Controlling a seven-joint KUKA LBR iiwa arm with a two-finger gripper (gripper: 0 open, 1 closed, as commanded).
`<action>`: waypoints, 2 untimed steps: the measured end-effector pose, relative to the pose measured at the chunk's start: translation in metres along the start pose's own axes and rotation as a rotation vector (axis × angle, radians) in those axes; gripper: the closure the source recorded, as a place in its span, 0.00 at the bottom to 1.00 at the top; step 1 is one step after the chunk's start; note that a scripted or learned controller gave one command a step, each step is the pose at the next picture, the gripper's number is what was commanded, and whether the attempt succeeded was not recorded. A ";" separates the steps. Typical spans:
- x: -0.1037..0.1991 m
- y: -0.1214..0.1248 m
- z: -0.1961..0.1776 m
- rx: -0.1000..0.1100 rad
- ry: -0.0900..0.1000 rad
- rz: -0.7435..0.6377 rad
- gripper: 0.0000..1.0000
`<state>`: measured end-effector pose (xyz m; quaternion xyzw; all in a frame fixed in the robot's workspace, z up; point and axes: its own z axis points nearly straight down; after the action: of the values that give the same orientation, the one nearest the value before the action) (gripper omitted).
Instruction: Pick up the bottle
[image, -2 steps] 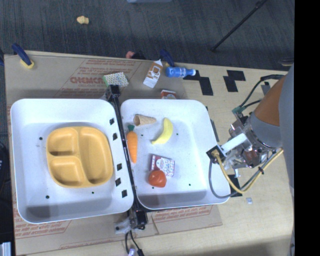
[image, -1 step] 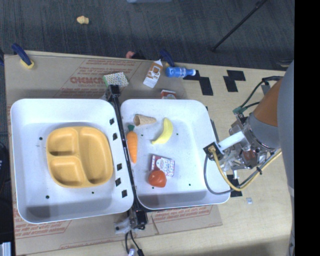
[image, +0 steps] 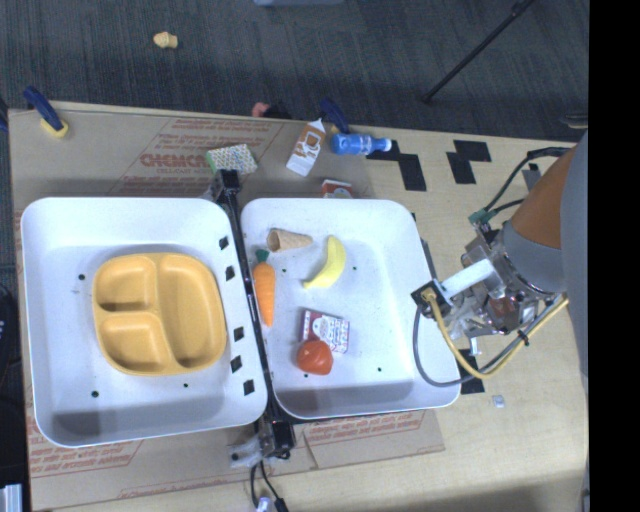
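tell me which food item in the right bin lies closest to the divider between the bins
The orange carrot with a green top. It lies lengthwise right along the right bin's left wall, while the yellow banana, tan cone and red tomato sit further in.

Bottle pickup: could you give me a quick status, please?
Gripper beside right bin's right rim, nothing seen held. Bottle lying on bench beyond the bins, untouched. Small carton close beside it.
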<state>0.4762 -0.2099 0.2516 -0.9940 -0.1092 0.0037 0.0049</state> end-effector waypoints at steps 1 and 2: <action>0.000 -0.001 -0.010 0.004 -0.002 -0.009 1.00; 0.000 0.000 0.013 -0.005 0.002 0.012 1.00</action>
<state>0.4758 -0.2102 0.2382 -0.9946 -0.1035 0.0026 0.0026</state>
